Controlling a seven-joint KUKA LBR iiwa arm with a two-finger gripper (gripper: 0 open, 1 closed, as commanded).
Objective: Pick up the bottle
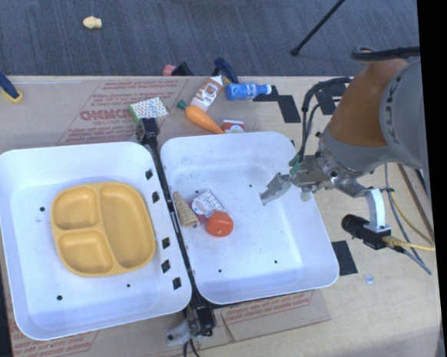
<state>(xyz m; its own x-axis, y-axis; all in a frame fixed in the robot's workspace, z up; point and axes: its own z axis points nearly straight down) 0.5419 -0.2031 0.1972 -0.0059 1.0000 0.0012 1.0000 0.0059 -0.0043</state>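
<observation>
Bright, even light; soft shadows; slightly blurry, low-resolution picture.

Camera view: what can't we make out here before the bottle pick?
- Blue bottle outside the bins: label too small to read.
- Gripper over the right bin: blurred, finger spread unclear.
- Packet beside the orange ball: print too small.
- Arm: cut off by the right edge.

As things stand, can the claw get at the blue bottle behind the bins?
Probably yes. The blue bottle lies on the cardboard beyond the right bin, with open space above it. The claw hangs over that bin, apart from the bottle.
</observation>
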